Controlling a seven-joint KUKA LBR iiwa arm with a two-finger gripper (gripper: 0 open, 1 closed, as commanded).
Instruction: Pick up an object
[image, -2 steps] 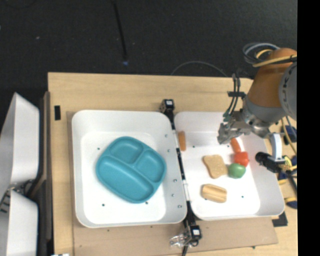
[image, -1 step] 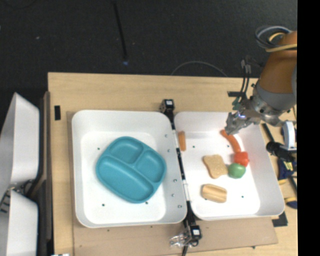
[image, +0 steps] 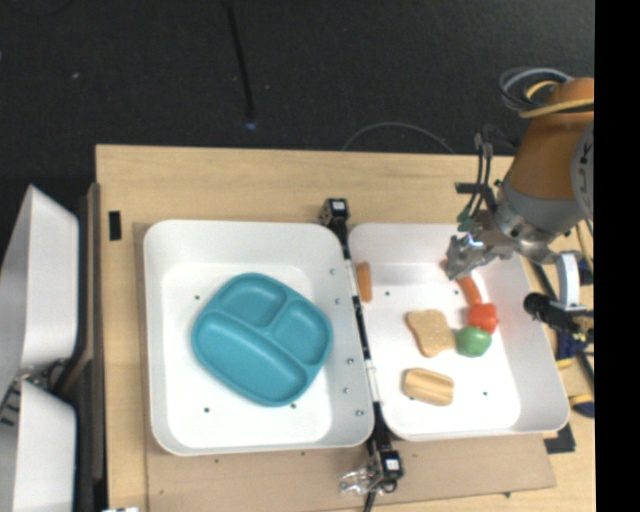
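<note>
Centre the gripper (image: 463, 256), opening impossible to tell from here, squarely over the carrot (image: 470, 291) lying just below it near the right bin's (image: 505, 395) far side, then lower straight, keeping clear of the green ball (image: 474, 342) and toast (image: 430, 332).

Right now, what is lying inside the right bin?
The right bin holds a toast slice, a bread roll, a green ball, a red-orange piece and a small sausage. The claw covers part of the back.
</note>
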